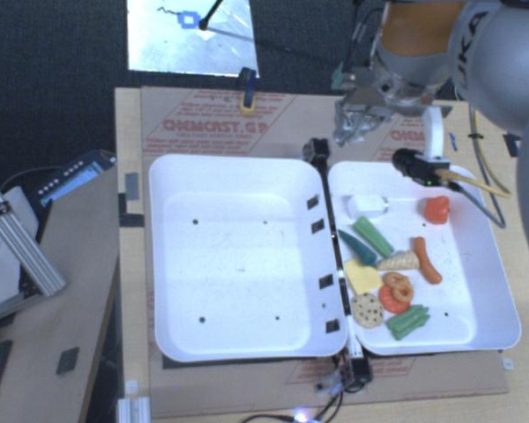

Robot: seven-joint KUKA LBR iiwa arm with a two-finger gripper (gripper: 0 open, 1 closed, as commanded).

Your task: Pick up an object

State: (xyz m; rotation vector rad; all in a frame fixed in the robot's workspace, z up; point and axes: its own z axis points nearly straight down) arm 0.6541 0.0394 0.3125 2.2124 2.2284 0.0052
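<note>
Several small toy foods lie heaped in the right bin (pixel 476 271), right of centre in the frame, while the left bin (pixel 238 254) sits beside it. Among them are a red pepper (pixel 436 209), a green pod (pixel 371 236), an orange sausage (pixel 426 260), a cookie (pixel 367 309) and a white block (pixel 367 205). They look light, stiff and smooth plastic, so probably slippery. The pepper stands apart from the heap and seems easiest to grasp across its body. The gripper (pixel 353 130) hangs above the bin's upper left corner, its fingers seemingly close together, clamped on nothing.
</note>
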